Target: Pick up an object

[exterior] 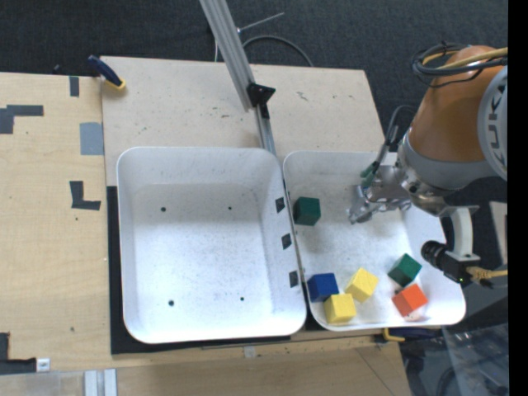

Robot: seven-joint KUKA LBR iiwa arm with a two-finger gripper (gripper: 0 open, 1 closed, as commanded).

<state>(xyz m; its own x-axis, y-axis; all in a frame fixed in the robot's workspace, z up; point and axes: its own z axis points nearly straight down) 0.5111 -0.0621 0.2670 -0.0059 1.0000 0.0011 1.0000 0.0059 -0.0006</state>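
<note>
In the right bin (338, 167) a dark green cube (307, 210) lies near the left wall. Along the front sit a blue cube (322, 285), two yellow cubes (361, 284) (340, 308), a second green cube (405, 269) and an orange cube (409, 300). My gripper (363, 209) hangs over the bin's middle right, to the right of the dark green cube and apart from it. Nothing shows between its fingers.
The left bin (132, 172) stands beside the right one, sharing a dividing wall (285, 238). A metal pole (235, 48) slants up from behind the bins. A blue and yellow clamp (107, 73) lies at the bench's back left.
</note>
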